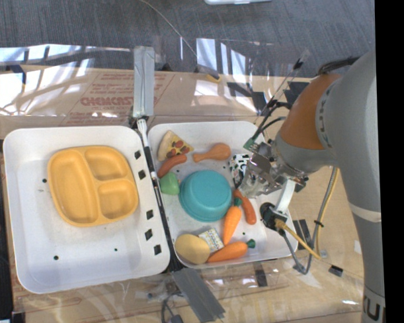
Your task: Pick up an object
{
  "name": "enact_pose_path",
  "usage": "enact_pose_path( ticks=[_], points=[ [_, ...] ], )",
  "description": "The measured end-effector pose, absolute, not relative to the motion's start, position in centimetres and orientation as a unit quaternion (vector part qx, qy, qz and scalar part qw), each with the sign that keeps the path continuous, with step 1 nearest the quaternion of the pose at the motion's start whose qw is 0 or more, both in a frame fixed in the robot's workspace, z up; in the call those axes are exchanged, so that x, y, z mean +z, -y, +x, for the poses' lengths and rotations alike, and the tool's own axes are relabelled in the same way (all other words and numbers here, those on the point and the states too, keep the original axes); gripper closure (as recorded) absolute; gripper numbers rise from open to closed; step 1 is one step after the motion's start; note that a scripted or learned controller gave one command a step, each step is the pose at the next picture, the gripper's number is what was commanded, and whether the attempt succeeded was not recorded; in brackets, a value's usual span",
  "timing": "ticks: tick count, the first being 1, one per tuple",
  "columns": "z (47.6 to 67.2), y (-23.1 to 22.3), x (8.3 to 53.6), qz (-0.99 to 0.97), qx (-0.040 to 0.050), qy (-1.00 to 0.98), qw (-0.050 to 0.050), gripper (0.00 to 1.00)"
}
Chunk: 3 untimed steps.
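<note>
One carrot (232,223) lies steeply tilted, tip lower-left; tool (250,183) finger state unclear.

Right bin (188,133) contents: teal bowl (205,195) upright at centre. Pizza slice (172,146), drumstick (213,152) and sausage (172,165) along the far side. Green piece (169,184) touching bowl's left. Three carrots (231,223) right and near side. Yellow potato-like lump (192,248) near corner. Black-and-white item (240,166), possibly spotted, partly hidden.
</note>
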<state>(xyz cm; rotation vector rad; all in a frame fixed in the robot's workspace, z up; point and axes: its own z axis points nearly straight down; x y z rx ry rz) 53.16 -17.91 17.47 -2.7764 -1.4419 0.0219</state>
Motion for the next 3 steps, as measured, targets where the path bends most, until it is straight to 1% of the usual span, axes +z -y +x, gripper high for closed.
enact_pose_path(
  ticks=[1, 2, 3],
  points=[
    [54.3, 16.2, 19.0, -0.927, 0.0053, 0.375, 0.003, 1.00],
    [47.6, 16.8, 24.4, -0.908, 0.0043, 0.420, 0.004, 1.00],
    [47.7, 19.2, 27.8, -0.920, 0.0041, 0.391, 0.003, 1.00]
  ],
)
